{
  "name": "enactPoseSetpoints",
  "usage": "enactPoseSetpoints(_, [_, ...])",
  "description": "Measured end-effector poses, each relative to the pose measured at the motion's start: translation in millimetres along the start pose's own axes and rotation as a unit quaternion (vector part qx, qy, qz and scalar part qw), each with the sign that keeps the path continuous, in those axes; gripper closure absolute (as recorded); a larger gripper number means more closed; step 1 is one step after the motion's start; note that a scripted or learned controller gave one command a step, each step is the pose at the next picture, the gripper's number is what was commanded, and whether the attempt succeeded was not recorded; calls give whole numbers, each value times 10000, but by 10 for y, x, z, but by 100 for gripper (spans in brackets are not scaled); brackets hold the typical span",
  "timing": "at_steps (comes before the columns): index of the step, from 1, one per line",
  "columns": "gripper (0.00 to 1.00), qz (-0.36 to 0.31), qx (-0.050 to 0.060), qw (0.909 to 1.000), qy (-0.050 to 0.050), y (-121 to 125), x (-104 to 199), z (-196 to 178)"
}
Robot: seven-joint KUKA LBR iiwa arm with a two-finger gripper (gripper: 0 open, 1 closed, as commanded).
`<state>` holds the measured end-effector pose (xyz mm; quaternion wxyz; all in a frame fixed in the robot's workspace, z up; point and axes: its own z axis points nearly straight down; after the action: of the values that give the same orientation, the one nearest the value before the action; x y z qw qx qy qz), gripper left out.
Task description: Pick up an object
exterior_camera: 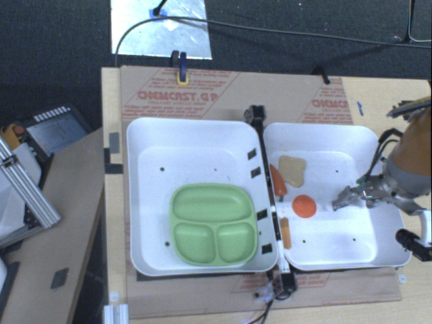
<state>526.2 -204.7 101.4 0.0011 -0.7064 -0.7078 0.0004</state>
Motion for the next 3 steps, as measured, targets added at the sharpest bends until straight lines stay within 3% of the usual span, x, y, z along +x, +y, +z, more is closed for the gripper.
enactPoseSetpoints(1, [0,0,-9,10000,-3,6,3,175])
enactPoseSetpoints(2, [100,-1,-31,10000,-11,18,-2,56])
enactPoseSetpoints(3, [100,-12,-49,10000,-18,49,19,-587])
